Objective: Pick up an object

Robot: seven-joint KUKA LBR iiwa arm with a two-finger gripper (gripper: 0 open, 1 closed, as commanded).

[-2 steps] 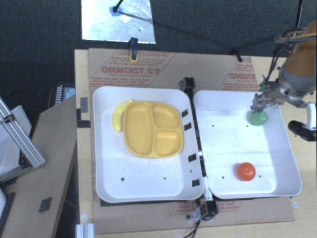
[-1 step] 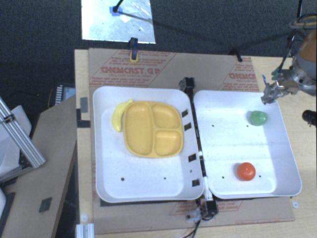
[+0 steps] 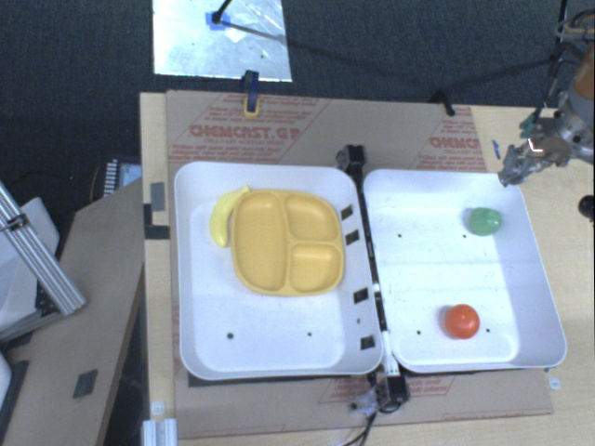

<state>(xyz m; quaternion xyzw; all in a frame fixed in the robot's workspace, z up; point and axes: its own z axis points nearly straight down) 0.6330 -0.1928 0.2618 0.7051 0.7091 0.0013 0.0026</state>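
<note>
Fingers (image 3: 514,170) of the arm hang at the far right of the view, just beyond the top right corner of the right bin (image 3: 539,277), pointing down and to the left; they are small and blurred, so whether they are apart or together cannot be told, and nothing shows between them. Behind them the grey wrist (image 3: 569,133) leads off toward the right edge. Inside the right bin lie two small round things, well apart from each other: a green ball (image 3: 483,220) near the far right side, the nearest thing to the fingers though not touching them, and an orange-red ball (image 3: 461,321) closer to the near wall. Beside it, the left bin (image 3: 200,314) holds a yellow divided tray (image 3: 284,242) with three compartments, lying flat near the middle, and a yellow banana (image 3: 221,216) lies just beside the tray's left edge, partly tucked against it. Black clips (image 3: 361,295) run along the seam where the two bins meet. Both bins rest on a sheet of brown cardboard (image 3: 279,128) printed with red lettering, spread over the desk (image 3: 153,137). A silvery square sheet (image 3: 221,26) lies on the dark floor beyond the desk.
</note>
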